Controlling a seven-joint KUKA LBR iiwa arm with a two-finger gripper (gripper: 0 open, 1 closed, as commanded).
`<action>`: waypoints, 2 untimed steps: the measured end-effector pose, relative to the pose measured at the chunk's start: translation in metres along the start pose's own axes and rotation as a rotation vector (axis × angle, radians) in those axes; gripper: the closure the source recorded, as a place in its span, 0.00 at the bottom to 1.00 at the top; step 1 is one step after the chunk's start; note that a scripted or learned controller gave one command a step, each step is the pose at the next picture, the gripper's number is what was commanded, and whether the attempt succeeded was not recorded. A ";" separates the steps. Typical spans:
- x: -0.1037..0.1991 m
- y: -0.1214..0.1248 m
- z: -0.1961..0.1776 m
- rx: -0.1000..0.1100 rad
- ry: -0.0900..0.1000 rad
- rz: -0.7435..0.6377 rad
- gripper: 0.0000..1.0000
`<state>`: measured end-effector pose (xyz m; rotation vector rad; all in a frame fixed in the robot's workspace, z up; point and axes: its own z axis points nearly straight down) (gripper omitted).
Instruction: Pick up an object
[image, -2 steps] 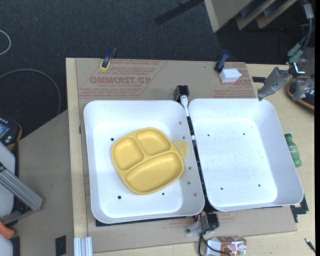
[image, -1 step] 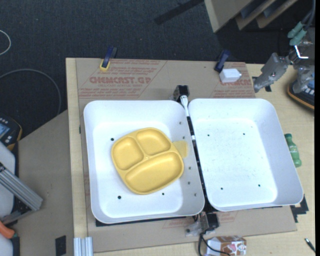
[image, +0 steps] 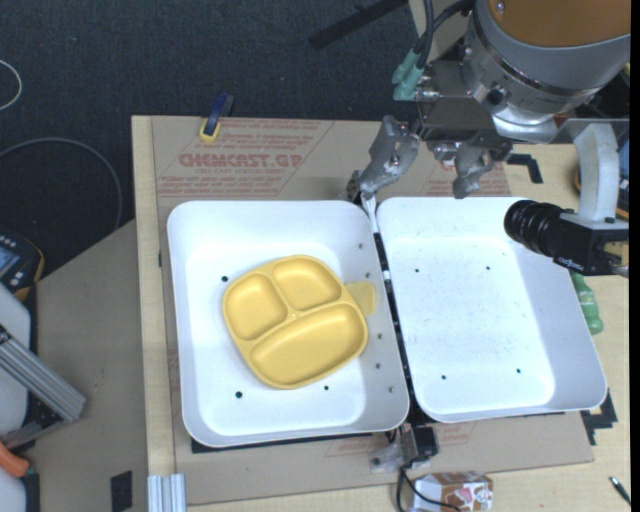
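Note:
A yellow divided plate (image: 295, 320) with three compartments lies flat in the left white bin (image: 190, 300), a little right of the bin's middle. A small yellow tab (image: 362, 296) sticks out at the plate's right edge. My gripper (image: 427, 172) hangs above the back rims of the two bins, near where they meet. It is open, its two fingers (image: 385, 163) spread wide with nothing between them. It stands well behind and to the right of the plate, apart from it.
The right white bin (image: 500, 300) sits beside the left one on a cardboard sheet (image: 260, 160). A black cylinder (image: 545, 230) juts over the right bin's far right corner. A green object (image: 591, 308) lies along that bin's right rim. A blue and yellow clip (image: 213, 118) rests at the back left.

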<state>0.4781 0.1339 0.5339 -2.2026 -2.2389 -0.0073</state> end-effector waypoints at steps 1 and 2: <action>-0.007 0.002 -0.012 -0.006 -0.002 0.014 1.00; -0.015 0.000 0.094 0.015 -0.007 0.019 1.00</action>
